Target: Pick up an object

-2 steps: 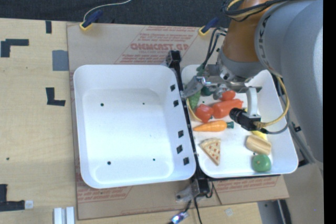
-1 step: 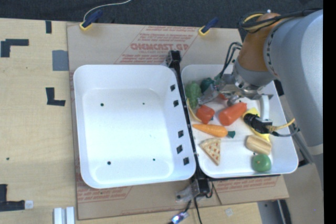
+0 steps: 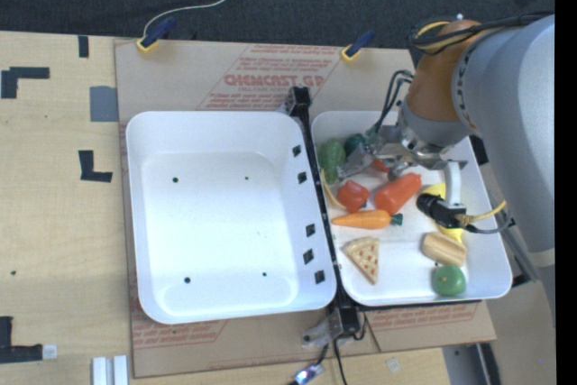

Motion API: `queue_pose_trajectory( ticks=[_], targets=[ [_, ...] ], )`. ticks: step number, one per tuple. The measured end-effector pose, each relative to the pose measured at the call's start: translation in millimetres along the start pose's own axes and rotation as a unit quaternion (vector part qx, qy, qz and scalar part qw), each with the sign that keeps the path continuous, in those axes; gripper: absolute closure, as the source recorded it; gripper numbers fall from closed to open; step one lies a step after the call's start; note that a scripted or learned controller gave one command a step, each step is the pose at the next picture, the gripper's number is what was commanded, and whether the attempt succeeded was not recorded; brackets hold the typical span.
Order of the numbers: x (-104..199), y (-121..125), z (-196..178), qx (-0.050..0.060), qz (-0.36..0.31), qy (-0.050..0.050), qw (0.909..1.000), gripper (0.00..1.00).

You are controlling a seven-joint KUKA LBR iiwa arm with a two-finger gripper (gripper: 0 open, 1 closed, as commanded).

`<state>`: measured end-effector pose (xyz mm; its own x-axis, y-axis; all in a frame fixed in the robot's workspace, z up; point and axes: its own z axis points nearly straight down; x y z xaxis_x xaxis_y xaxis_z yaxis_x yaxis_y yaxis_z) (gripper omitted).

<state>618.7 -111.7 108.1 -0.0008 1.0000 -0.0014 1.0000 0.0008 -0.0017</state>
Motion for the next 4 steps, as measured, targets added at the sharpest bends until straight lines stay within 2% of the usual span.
queue_pose_trajectory(
  ticks=[1,2,3,4],
  targets=[
    [-20,32,31,0.023,0.004,0.005,0.9997,0.00],
    [-20,33,19,0.018,0.002,0.001,0.9998,1.00],
    [-27,36,26,0.013,-0.001,0.004,0.9999,1.00],
    [-57,42,29,0.022,-0.002,0.010,0.9997,1.00]
  ],
)
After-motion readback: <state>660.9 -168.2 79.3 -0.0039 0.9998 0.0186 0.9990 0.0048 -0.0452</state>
